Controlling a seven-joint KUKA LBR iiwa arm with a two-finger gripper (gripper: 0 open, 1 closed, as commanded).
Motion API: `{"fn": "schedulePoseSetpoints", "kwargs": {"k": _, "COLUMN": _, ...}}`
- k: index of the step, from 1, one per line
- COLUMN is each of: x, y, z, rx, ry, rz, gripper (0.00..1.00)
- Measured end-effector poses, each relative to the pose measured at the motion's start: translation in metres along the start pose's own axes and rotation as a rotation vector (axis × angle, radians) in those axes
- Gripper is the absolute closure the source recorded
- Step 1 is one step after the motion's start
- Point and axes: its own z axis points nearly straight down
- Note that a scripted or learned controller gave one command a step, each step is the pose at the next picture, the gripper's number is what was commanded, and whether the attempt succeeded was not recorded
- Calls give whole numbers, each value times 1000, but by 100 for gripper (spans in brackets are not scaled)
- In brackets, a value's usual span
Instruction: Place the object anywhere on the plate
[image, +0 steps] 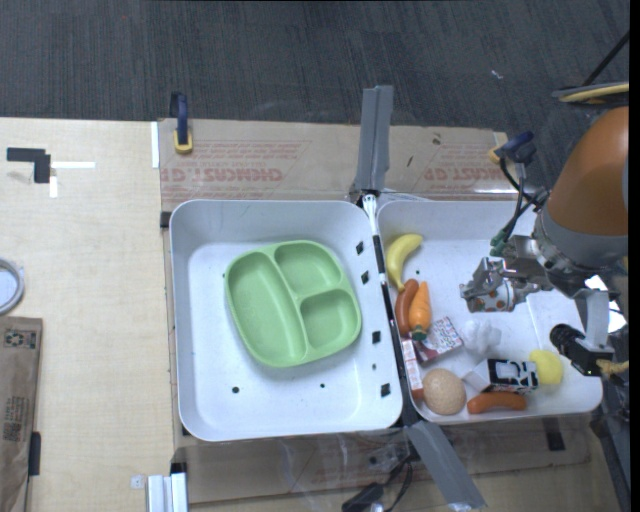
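Fingers: we cannot tell whether the gripper (484, 291) is open or closed; its metal tip blurs against the white floor of the right bin (560, 250), and we see nothing between its fingers.
Arm: we see the grey arm with its orange band (598, 170) entering at 3 o'clock and reaching down over the right bin's middle.
Plate: the green divided plate (293, 301) lies tilted in the centre of the left bin (200, 330); we see bare green in all three compartments.
Banana: the banana (401, 256) sits at 10 o'clock in the right bin, near the wall shared by the two bins.
Carrot: the orange carrot (420, 305) lies just below the banana, touching a red piece (404, 310) on its left.
Packet: a small pink-and-white packet (438, 337) lies just below the carrot.
Egg: a brown egg (444, 391) rests at 7 o'clock in the right bin, beside a red sausage-like piece (496, 402).
Others: we note a black-and-white item (512, 373) and a yellow piece (546, 367) at 5 o'clock, and something pale, too faint to name, near the bin's centre.
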Motion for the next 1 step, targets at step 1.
{"fn": "schedulePoseSetpoints", "kwargs": {"k": 1, "x": 65, "y": -1, "z": 9, "rx": 2, "ry": 0, "rz": 2, "gripper": 100}}
